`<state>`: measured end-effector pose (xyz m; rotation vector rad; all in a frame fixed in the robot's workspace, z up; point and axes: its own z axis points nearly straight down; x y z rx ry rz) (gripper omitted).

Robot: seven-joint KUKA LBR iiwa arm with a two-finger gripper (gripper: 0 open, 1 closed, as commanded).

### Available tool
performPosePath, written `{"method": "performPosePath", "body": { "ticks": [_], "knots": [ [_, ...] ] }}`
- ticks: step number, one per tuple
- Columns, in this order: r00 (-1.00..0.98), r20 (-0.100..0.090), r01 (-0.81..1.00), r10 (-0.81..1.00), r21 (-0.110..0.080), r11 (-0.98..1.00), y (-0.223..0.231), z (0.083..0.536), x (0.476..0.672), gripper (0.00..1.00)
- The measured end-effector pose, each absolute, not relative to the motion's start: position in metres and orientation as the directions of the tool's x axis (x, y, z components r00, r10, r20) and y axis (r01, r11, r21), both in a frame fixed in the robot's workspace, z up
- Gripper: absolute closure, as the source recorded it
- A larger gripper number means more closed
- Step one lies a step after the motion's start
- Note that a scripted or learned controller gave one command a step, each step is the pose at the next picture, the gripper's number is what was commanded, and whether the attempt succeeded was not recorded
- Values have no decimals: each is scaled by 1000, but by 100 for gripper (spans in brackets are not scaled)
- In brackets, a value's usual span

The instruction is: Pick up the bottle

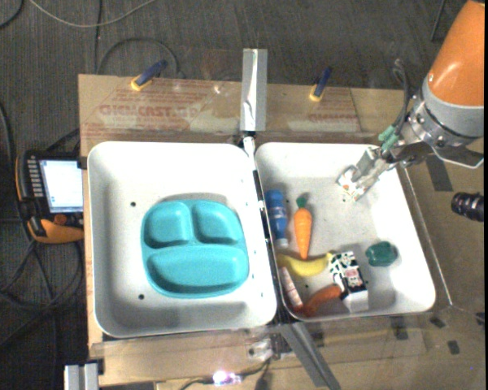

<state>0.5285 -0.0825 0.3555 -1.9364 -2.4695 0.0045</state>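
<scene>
Nothing is picked yet: the bottle (pixel 275 211) lies at the right bin's (pixel 419 242) left wall, well apart from the gripper (pixel 354 182), which hovers open and empty.

Dark grey carpet floor (pixel 57 47) crossed by loose cables (pixel 53 10); brown board tabletop (pixel 187 108) with red lettering, held by two blue-and-yellow clamps (pixel 149 74) at its far edge; a metal post (pixel 254 88) upright at mid-edge; handheld pendant (pixel 53 189) with lit screen at left.
</scene>
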Motion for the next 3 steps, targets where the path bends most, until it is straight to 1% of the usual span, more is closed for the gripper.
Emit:
{"method": "performPosePath", "body": {
  "ticks": [1,2,3],
  "knots": [
    [-517,3,856,856,-2,517,-91,262,523,100],
    [-809,0,588,588,0,809,-91,367,491,100],
    [-728,4,686,686,-1,728,-73,222,549,100]
  ]
}}
